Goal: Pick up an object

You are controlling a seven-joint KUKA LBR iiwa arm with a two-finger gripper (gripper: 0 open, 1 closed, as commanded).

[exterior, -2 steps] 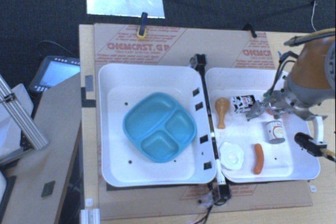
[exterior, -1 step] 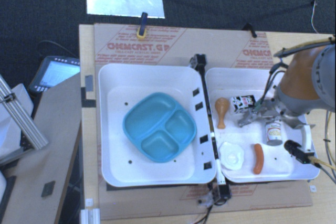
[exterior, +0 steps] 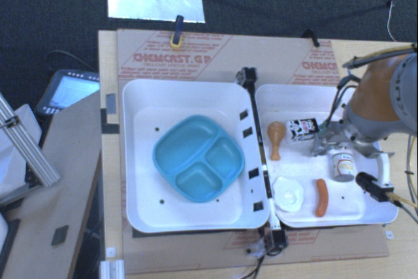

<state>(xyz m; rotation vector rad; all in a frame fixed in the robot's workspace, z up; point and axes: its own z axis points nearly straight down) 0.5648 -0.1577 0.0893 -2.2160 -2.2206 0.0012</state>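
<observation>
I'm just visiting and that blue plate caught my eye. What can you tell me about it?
The light blue plastic divided plate is a rounded square with a raised rim and three compartments, one large and two smaller, all bare. It lies flat, turned at an angle to the walls, near the middle of the left shallow white bin, resting on the bin's floor. Nothing else touches it. It looks clean and undamaged.

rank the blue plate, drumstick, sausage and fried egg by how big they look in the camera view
1. blue plate, by far the largest
2. drumstick
3. sausage and fried egg: too close to rank; the sausage is longer, the egg wider
</observation>
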